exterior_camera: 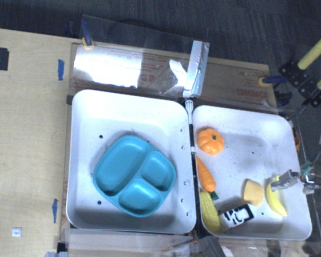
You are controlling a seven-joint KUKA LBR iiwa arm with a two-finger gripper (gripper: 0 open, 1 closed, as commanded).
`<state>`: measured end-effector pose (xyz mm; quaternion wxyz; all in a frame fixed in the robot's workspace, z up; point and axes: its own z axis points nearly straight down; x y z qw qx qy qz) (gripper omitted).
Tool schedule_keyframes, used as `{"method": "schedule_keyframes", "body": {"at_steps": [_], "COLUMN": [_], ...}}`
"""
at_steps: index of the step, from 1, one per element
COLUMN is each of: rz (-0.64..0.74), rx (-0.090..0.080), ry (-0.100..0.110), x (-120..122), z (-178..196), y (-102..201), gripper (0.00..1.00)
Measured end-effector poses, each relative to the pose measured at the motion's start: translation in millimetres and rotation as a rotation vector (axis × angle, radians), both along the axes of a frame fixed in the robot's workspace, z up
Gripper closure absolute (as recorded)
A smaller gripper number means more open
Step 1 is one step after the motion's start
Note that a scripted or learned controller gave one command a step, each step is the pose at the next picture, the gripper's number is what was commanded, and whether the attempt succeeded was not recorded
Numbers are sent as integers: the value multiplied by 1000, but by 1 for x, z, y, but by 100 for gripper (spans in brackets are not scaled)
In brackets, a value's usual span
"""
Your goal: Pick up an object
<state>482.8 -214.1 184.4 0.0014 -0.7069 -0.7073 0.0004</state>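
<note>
1. We see two shallow white plastic bins side by side on the bench: the left bin (87, 111) holds only a blue three-compartment plastic plate (135, 175), lying flat near its middle
2. The right bin (253, 127) holds the candidate objects, so we judge that the pick belongs there: a small orange toy pumpkin (211, 141) near the dividing wall, an orange toy carrot (205, 176) just below it, and a yellow toy corn cob (210, 211) against the lower left corner
3. A black-and-white tagged block (237, 214) lies just beside the corn cob, a pale yellow wedge-shaped piece (253, 192) sits above it, and a yellow toy banana (276, 201) lies close to the right wall
4. The metallic two-finger gripper (286, 181) reaches in from the right edge and sits right above the upper end of the banana; we judge the banana the likeliest target
5. We cannot tell the gripper's state at this size, and we see no object lifted by it
6. We judge the pick not yet made: every object rests on the bin floor
</note>
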Motion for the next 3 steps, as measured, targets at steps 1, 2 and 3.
{"method": "schedule_keyframes", "body": {"at_steps": [1, 2, 3], "rz": [1, 0, 31], "rx": [-1, -1, -14], "ry": [-3, -2, -38], "x": [1, 1, 9], "z": [10, 10, -43], "y": [0, 0, -6], "gripper": [100, 0, 0]}}
